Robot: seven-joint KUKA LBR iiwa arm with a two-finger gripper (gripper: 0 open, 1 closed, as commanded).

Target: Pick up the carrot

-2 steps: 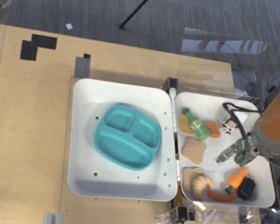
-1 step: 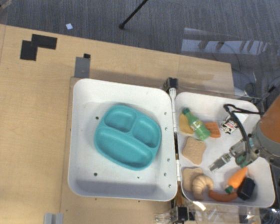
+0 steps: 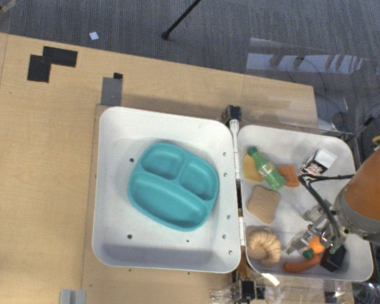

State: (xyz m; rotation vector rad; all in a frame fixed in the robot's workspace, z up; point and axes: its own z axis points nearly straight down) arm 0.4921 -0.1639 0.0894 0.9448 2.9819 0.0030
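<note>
Carrot (image 3: 314, 249): small, bright orange piece, seen near the front right corner of the right bin (image 3: 357, 266), just above a reddish sausage (image 3: 300, 265). Gripper (image 3: 317, 243) is lowered onto it from the right, wrist angled down-left. Fingers appear closed around the carrot, though partly blurred.

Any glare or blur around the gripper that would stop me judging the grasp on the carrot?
Camera view: sharp overall; the gripper is small and cluttered by cables, the carrot partly under it. Bright reflections streak the transparent panel behind the right bin; soft shadow along the left bin walls.
</note>
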